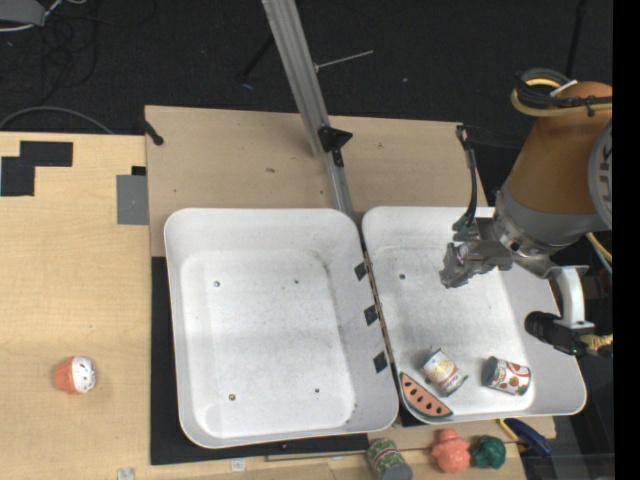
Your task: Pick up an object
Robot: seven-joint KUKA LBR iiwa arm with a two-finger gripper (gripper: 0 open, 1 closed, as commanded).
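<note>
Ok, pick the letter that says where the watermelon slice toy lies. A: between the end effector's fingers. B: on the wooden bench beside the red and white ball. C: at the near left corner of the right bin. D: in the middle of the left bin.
C: the watermelon slice toy lies at the near left corner of the right bin, beside a small can.

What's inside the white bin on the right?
The right bin holds two small cans and a watermelon slice near its front edge. The arm covers its far right corner.

It looked like a robotics lab: a plywood bench (250,158) carried two white bins (200,238), probably under a camera mast (300,68).
</note>
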